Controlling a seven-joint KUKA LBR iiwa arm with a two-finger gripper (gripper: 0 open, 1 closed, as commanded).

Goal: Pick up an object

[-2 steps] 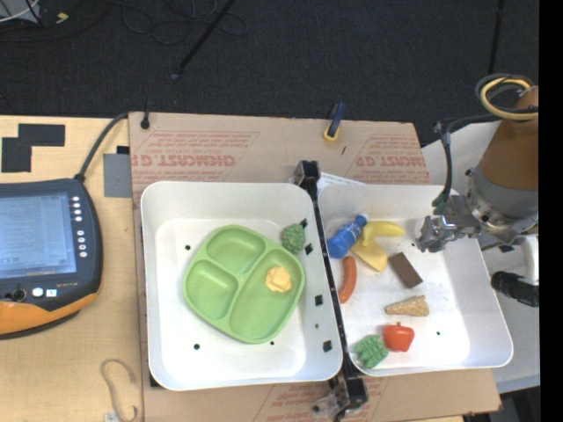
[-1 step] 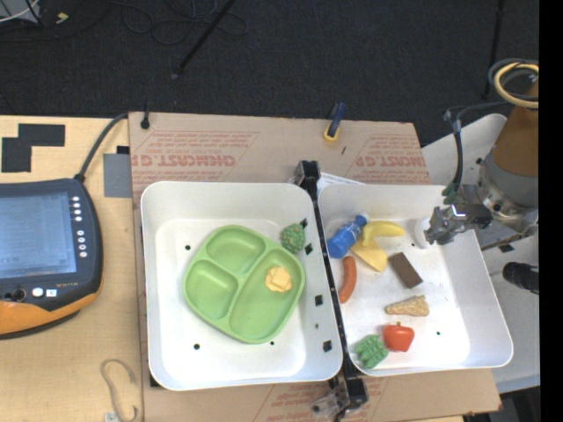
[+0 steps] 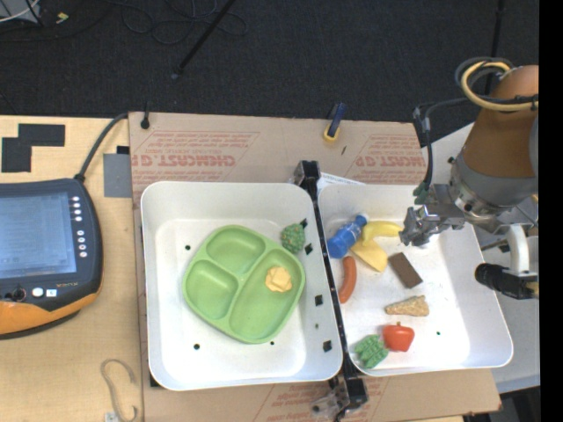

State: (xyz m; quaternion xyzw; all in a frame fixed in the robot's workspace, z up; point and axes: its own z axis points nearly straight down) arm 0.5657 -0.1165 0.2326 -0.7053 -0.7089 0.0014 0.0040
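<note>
The arm enters from the right with its orange band uppermost, wrist bent down over the right bin (image 3: 493, 345), and the gripper (image 3: 419, 229) hangs just above the bin floor beside the yellow banana (image 3: 383, 229) and near the brown block (image 3: 405, 270); whether it is clenched or released cannot be told. Nothing is visibly held. Cardboard (image 3: 207, 152) under the bins carries red print reading reversed, not fully legible.

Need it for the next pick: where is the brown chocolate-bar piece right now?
The brown chocolate-bar piece lies in the right-hand bin, just right of the yellow cheese wedge and above the bread slice, below the gripper.
</note>
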